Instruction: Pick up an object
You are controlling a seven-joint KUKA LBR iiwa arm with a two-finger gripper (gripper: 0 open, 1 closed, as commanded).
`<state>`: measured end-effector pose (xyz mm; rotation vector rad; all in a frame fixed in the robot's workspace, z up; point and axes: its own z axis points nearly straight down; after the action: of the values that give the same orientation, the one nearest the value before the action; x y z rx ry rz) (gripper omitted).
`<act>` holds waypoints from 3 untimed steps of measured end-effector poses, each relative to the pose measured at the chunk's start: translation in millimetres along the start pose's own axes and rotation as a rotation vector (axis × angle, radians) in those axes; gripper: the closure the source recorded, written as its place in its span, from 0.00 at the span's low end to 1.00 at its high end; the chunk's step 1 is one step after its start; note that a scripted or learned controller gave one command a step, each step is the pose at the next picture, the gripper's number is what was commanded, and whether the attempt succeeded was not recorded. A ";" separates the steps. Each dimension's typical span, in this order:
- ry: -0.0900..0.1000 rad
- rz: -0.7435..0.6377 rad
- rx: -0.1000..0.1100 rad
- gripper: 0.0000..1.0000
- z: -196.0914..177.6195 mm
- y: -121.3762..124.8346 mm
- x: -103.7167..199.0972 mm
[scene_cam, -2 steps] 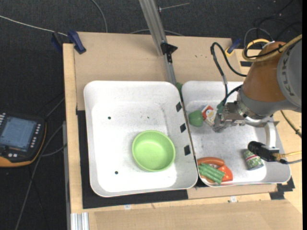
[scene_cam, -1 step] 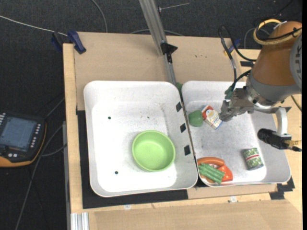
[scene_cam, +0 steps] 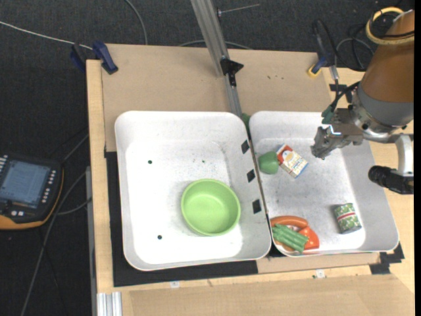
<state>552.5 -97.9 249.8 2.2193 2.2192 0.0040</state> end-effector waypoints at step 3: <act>0.001 -0.004 0.005 1.00 -11.4 -14.1 100.4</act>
<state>538.3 2.5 261.1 2.2181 2.2267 0.0001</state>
